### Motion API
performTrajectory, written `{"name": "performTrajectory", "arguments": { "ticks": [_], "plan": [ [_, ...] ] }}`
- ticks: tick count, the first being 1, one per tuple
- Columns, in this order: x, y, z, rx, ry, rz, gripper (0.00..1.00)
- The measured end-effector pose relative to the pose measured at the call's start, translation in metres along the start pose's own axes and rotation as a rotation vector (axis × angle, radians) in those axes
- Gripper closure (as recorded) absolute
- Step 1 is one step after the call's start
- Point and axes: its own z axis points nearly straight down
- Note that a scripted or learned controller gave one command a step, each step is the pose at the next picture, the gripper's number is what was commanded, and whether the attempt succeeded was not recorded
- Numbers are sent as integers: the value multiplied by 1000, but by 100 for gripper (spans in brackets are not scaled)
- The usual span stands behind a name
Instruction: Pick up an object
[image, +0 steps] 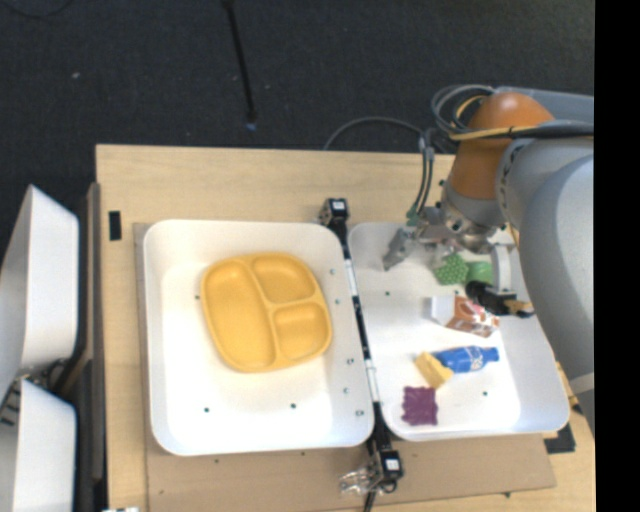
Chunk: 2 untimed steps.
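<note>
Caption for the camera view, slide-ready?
KUKA arm's gripper hovers over the right bin of small objects; a yellow divided tray lies in the left bin.

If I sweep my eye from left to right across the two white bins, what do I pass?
Yellow divided tray → purple piece → blue tube.

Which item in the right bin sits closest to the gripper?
The green object, right beside the gripper at the bin's far end; the blue tube and purple piece lie farther toward the front.
</note>
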Motion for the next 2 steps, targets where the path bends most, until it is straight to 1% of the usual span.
{"name": "performTrajectory", "arguments": {
  "ticks": [1,2],
  "plan": [
    [-1,2,-15,-7,-3,-2,100],
    [1,-6,-66,-8,1,5,100]
  ]
}}
